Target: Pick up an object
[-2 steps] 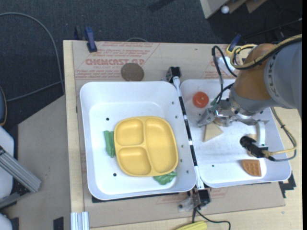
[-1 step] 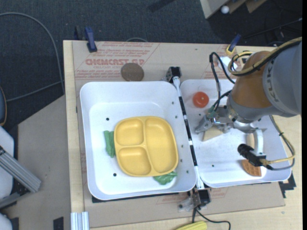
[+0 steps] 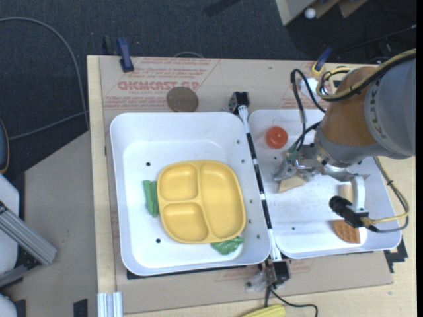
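Your gripper (image 3: 295, 165) was low in the right bin (image 3: 310, 240), near its left wall, and you could not tell its state or whether it held anything. A tan wedge (image 3: 289, 184) lay just below it, an orange ball (image 3: 277, 137) just above. A brown piece (image 3: 347, 232) sat near the bin's lower right corner. In the left bin (image 3: 132, 137), a yellow tray (image 3: 198, 201) covered part of two green pieces (image 3: 151, 197).

Bright, even overhead light; the white bins (image 3: 132, 177) glare slightly, shadows are soft, and focus is mildly grainy.
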You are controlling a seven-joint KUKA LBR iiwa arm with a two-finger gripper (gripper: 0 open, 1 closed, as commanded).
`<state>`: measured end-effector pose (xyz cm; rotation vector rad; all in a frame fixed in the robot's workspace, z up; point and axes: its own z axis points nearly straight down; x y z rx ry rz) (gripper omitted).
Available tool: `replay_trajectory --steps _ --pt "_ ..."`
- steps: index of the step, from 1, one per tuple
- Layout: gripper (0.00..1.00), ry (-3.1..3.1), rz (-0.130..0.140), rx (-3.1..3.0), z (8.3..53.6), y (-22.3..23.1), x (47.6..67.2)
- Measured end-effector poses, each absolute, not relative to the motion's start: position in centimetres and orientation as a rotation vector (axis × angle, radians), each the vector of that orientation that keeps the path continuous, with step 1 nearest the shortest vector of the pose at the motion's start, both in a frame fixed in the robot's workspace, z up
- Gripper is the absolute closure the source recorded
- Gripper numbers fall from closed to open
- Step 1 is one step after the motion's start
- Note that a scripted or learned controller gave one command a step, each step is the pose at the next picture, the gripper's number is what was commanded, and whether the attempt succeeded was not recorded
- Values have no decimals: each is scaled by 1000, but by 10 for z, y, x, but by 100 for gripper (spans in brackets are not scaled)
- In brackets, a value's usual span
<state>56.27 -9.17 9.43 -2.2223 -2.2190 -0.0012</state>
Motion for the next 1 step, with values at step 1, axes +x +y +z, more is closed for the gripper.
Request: replay_trajectory --steps 1 --pt "100 -2224 -3 -2221 205 -43 576"
